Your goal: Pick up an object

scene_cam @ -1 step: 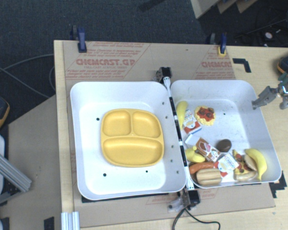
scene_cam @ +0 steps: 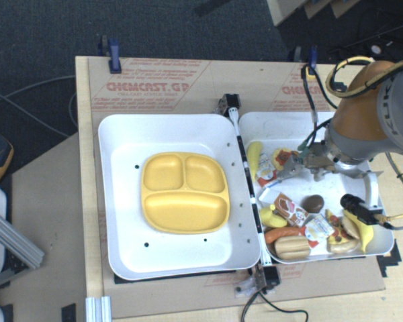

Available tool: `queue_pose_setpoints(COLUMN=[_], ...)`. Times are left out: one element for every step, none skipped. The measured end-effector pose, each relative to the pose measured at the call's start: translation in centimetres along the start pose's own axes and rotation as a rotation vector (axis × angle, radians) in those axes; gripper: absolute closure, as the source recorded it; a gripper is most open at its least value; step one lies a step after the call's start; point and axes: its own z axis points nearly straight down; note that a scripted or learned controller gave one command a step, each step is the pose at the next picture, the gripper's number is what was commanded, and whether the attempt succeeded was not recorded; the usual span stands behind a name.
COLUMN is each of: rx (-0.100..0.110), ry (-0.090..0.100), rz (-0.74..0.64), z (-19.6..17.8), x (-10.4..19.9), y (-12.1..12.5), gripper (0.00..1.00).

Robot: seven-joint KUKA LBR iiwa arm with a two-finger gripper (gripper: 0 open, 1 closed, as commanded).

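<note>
The right-hand bin [scene_cam: 255, 123] held a heap of toy food, and the gripper [scene_cam: 292, 166] hung over its upper middle; whether it was apart or together could not be told, and nothing was seen held. Nearest it lay a red-and-white packet [scene_cam: 269, 173] beside a yellow banana [scene_cam: 254, 154] at the bin's left wall. The hot dog bun [scene_cam: 292, 248] sat at the bin's front edge. These pieces looked light, hard plastic, likely slippery; the bun's long sides appeared the safest hold. The yellow tray [scene_cam: 185, 192] lay left of that bin.
</note>
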Motion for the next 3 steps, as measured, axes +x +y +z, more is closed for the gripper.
queue_pose_setpoints(rx=[-0.021,-0.014,-0.018], ry=[-0.009,-0.008,-0.008], rz=[0.003,0.010,0.005], z=[1.8,1.9,1.9], x=[2.5,0.3,2.3], y=[7.4,6.0,10.1], gripper=[0.00,0.00,0.00])
